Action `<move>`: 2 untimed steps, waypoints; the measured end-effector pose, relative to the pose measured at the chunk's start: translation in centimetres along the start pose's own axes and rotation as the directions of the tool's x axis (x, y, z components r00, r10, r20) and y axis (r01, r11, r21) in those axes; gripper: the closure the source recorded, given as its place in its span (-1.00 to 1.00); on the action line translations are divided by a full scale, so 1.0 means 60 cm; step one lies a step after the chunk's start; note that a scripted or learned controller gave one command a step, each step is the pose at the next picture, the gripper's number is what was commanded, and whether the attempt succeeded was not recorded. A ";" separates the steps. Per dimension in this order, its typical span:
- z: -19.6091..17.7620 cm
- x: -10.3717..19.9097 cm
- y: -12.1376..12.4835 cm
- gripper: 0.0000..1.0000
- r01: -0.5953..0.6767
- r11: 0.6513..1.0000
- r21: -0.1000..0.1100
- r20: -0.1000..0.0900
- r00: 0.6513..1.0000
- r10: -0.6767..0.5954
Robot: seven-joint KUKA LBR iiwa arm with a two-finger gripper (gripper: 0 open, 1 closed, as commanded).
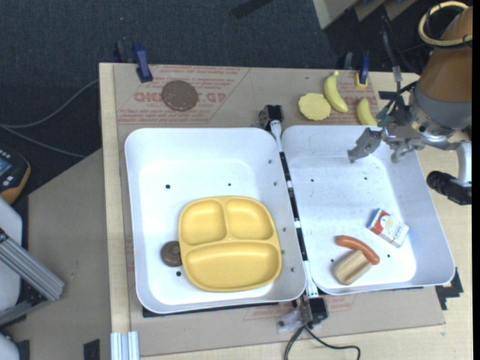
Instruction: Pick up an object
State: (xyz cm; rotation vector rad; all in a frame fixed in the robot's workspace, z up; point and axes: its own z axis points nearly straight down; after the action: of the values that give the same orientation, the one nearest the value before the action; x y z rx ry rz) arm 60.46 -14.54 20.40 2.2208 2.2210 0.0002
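The pincer (381,142) hovers over the right bin's (330,193) far edge, fingers spread and holding nothing. The likeliest pickings, a hot dog (355,258) and small carton (388,226), lie near the bin's front right corner, unobstructed.

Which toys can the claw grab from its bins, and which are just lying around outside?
For grabbing: hot dog, small carton, yellow tray, brown disc, with the claw above.

Lying outside: bananas, yellow cookie, brown cookie, blue clamps.
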 end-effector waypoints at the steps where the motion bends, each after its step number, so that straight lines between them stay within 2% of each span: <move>1: 0.123 -0.030 -0.135 -1.00 -0.005 1.000 0.014 -0.003 1.000 0.005; 2: 0.203 0.045 -0.207 -1.00 0.001 1.000 0.006 -0.003 1.000 -0.001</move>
State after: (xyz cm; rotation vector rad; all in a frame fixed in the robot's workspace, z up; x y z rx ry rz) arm 48.05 -11.83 8.21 2.2245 2.2269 -0.0030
